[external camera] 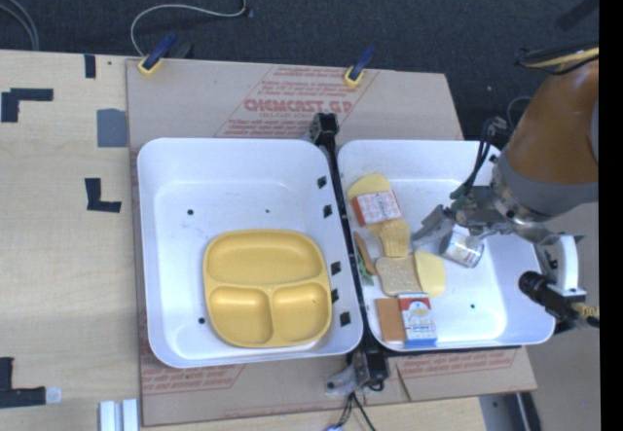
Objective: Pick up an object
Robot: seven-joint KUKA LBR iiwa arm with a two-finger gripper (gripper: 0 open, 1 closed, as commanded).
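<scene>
Grey arm with orange band [560,142] reaches in from the right, bent down over the right shallow white bin [487,317]; the tool [458,234] sits low in that bin's right-middle, dark fingers spread toward the left; cannot tell if it is clenched or released, nothing seen between the fingers; small shiny silver cylindrical object [464,250] lies just beside the tool, touching or not unclear; left of it a cluster of food-like items: pale yellow wedge [429,272], tan bread-like slice [397,273], orange-red packet [376,208], yellow rounded piece [370,186]; small red-and-white printed box [417,318] near the front edge beside a brown flat block [389,319]; left shallow white bin [161,225] holds a yellow three-compartment plastic tray [268,285]; both bins on a cardboard sheet [282,98] on the wooden counter [49,273].
</scene>
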